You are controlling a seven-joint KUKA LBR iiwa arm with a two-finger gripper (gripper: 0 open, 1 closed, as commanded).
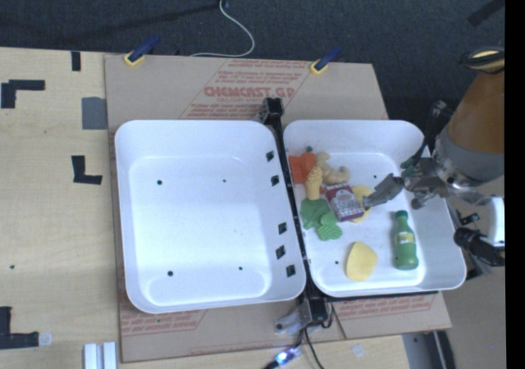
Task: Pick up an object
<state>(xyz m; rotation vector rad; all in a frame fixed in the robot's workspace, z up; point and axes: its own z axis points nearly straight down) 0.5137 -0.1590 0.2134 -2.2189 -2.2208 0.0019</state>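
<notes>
The right bin (410, 136) holds several small objects. An orange piece (302, 166) and a tan toy (326, 172) lie near its left wall. Beside them is a dark red packet (344, 202), and a green leafy toy (317, 218) lies below them. A yellow lemon-like piece (360, 261) and a green bottle (403, 239) rest toward the front. My gripper (377, 195) reaches in from the right, low over the bin, its tip just right of the red packet and above the bottle. Nothing is visibly held.
The left bin (131, 195) sits beside the right one, with a black divider strip (281, 195) between them. Both rest on a cardboard sheet (238, 84). The orange-banded arm (480, 125) stands over the right bin's right rim. A cable (234, 19) runs across the back.
</notes>
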